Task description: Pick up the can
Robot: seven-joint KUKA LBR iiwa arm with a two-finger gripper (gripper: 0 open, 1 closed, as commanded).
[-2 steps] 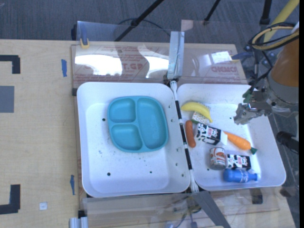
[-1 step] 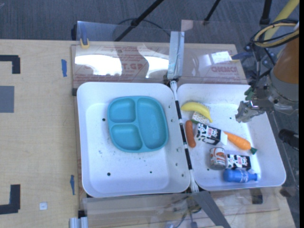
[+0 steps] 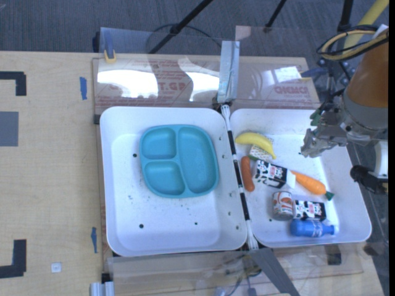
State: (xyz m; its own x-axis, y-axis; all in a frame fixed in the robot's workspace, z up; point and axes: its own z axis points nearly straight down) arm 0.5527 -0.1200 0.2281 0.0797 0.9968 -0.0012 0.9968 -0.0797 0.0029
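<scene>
The hand (image 3: 313, 145) is seen over the right bin (image 3: 355, 227); whether it is apart or together cannot be told. Below and left of it the can (image 3: 282, 204) lies among a banana (image 3: 255, 142), carrot (image 3: 309, 183), two cartons and a blue bottle (image 3: 312, 229). Further left, the other bin (image 3: 117, 184) holds a blue divided plate (image 3: 179, 160).

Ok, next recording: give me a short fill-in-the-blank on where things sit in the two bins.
1. The blue divided plate lies in the ____ bin.
2. The can lies in the ____ bin.
3. The fruit nearest the divider at the top of that bin is a ____.
4. The pincer hangs above the right bin, to the ____ of the orange carrot in the image.

Missing words: left; right; banana; upper side (above)
</scene>
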